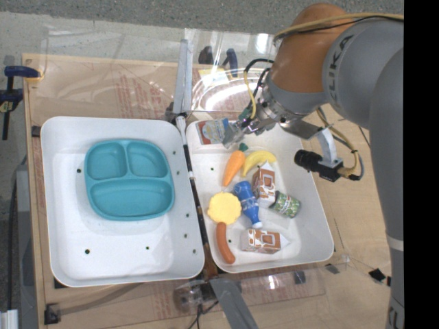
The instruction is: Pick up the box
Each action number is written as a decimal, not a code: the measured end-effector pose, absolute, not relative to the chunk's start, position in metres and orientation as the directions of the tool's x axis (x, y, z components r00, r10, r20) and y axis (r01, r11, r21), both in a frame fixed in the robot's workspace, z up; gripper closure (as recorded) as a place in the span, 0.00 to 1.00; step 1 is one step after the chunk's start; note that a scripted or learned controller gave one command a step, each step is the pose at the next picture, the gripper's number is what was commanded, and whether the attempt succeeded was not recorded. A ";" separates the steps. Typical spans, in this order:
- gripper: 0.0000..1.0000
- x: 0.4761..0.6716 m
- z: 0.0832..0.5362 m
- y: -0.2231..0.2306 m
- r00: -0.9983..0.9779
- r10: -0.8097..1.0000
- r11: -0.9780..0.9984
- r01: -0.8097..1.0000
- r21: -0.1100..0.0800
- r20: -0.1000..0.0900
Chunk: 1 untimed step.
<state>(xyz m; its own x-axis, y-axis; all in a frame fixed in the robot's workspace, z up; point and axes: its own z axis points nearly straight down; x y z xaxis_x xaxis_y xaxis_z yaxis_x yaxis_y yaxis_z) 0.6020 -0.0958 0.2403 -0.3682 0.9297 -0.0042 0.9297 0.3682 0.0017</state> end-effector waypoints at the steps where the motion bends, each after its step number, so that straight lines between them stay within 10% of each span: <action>1: 1.00 0.603 0.252 -0.097 -0.369 0.929 0.369 0.929 0.003 -0.006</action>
